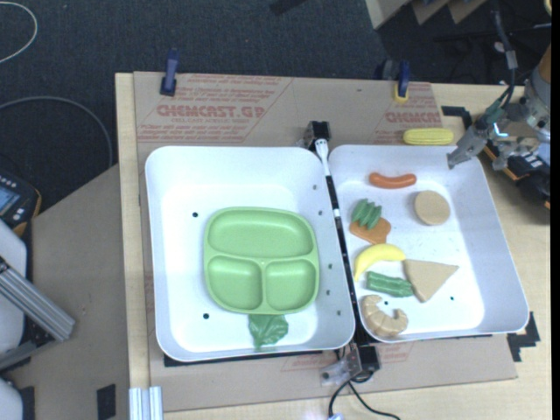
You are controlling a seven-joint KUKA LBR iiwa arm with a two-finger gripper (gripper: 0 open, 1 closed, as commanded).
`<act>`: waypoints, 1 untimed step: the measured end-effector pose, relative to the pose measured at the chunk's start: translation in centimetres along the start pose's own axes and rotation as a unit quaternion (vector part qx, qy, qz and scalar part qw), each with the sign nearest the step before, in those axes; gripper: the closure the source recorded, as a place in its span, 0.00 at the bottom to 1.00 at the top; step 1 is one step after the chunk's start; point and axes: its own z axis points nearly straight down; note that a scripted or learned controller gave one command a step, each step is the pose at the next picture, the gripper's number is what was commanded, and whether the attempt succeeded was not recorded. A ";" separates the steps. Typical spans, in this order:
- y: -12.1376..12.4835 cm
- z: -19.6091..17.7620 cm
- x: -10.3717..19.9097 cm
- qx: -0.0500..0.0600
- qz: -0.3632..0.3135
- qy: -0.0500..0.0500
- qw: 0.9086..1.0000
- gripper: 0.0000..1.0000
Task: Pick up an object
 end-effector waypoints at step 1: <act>-4.0 -31.5 4.6 -0.011 -0.002 -0.003 1.000 0.00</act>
